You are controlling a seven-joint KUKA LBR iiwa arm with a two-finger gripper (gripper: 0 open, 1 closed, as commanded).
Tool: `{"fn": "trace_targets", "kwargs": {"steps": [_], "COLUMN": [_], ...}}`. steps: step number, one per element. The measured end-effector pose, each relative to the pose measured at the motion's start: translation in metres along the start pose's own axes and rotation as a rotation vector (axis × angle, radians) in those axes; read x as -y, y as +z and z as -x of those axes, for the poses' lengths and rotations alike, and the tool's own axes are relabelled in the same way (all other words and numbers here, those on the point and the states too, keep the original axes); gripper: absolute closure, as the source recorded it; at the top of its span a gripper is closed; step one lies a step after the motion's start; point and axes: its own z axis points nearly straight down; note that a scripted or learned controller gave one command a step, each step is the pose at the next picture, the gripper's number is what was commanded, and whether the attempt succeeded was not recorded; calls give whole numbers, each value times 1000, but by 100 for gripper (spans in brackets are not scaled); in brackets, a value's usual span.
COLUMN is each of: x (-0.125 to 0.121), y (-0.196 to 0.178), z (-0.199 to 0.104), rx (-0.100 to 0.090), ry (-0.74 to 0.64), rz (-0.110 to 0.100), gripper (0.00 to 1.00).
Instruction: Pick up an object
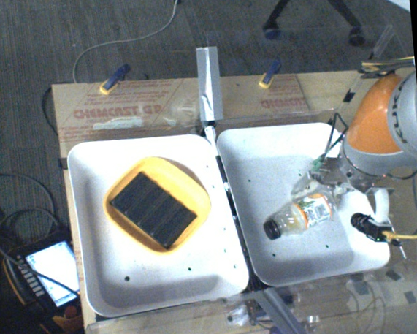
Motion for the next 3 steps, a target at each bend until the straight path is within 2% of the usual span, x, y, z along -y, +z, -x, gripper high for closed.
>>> {"fn": "trace_targets", "kwargs": {"steps": [1,2,3], "x": [-1,-1,27], "y": [-11,-10,0], "z": [-1,-1,7], "rx": [0,0,5], "ry": [-1,-1,-142], "rz": [3,3,14], "gripper": [100,0,0]}}
